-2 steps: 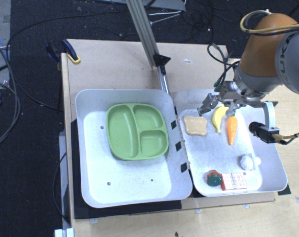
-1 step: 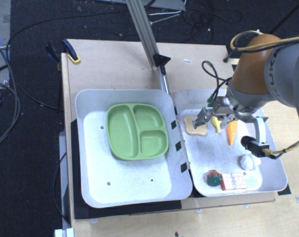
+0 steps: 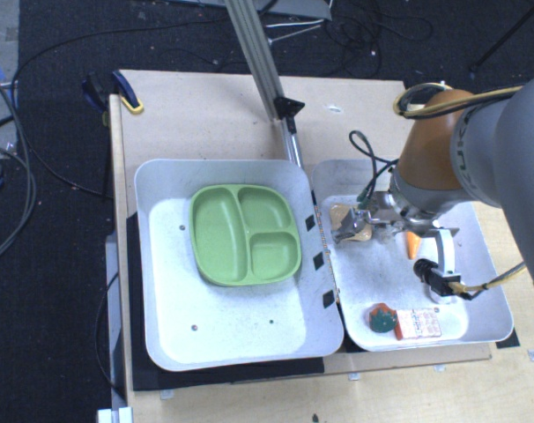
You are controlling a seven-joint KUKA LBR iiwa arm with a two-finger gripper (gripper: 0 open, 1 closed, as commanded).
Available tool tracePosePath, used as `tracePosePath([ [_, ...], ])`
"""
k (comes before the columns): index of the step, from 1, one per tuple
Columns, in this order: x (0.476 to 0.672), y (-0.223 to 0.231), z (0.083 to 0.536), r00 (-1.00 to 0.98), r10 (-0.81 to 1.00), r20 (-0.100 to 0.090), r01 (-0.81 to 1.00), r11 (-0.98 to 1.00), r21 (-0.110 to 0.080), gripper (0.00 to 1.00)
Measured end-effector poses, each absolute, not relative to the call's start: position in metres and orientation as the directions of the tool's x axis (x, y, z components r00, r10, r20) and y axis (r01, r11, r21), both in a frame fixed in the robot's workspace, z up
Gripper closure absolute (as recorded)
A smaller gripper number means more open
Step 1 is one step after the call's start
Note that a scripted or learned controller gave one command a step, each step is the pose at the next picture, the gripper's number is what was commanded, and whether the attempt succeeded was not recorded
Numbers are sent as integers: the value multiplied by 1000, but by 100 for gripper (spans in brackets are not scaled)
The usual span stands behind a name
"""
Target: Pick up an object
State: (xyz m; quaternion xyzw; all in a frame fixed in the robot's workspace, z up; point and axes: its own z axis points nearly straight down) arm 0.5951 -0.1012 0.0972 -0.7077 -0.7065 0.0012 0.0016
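Item 1. Small tan-and-cream lumpy object [image 3: 348,226], apparently a soft toy or moulded piece; kind not certain. Location: right-hand shallow white bin [image 3: 383,278], near its far-left corner, close to the wall shared with the left bin. Handling, judged: light, probably yielding or hollow, not fragile; irregular outline suggests taking it across its narrowest middle.

Item 2. Two-finger gripper [image 3: 366,222] on the grey arm with orange band [image 3: 430,152]. Location: low over the far end of the right bin, at or touching Item 1. Whether it is spread or clenched cannot be told, nor whether anything is held.

Item 3. Orange-and-white elongated piece [image 3: 414,243], just right of the gripper, partly behind the wrist hardware. Judged stiff and light.

Item 4. Small round red-and-teal object [image 3: 381,318] and flat white packet with red print [image 3: 419,324], side by side near the bin's near edge. Packet judged thin, slippery, hard to lift flat.

Item 5. Pale green divided plastic tray [image 3: 246,234], centre of the left-hand white bin [image 3: 223,324]. Rigid, wide; rim the only hold.

Room: Item 1 sits tight to the bin's left wall and far edge, limiting approach from those sides; the middle of the right bin floor is open. A black cable [image 3: 364,152] loops by the wrist.
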Motion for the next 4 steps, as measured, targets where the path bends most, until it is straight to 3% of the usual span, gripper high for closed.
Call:
tracePosePath([
  [1,595,-101,92,1,1000,0,1000,-1,-1,0],
  [2,596,-101,103,2,1000,-1,1000,-2,2,100],
  [4,589,-113,214,2,1000,-2,1000,-2,6,100],
])
